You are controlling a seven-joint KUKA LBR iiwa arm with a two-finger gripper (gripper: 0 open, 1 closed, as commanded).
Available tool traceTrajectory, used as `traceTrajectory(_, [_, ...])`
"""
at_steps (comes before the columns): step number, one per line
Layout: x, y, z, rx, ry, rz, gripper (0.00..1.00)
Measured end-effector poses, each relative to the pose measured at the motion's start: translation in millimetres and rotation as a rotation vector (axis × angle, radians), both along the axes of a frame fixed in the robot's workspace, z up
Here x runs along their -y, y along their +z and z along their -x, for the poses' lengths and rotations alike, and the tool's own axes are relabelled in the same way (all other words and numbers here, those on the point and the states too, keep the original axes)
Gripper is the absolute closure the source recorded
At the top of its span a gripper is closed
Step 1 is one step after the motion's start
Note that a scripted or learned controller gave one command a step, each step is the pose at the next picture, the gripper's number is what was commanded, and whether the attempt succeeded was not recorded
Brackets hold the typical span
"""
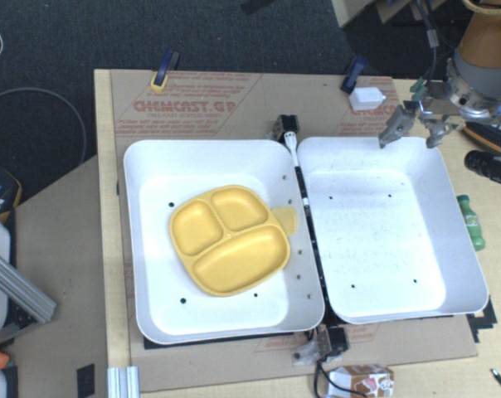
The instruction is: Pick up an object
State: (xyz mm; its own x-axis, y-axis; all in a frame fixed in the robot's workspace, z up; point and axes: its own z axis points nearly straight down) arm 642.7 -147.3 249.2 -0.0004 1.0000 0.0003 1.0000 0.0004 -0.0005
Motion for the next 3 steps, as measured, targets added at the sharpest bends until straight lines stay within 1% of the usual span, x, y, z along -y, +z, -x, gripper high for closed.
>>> traceTrajectory(1, [-58, 96, 44, 0.008, 0.005, 0.000, 0.00])
traceTrajectory(2, [-125, 284, 83, 0.020, 0.007, -0.001, 0.00])
traceTrajectory(3, [-169, 287, 132, -0.001, 0.004, -0.001, 0.00])
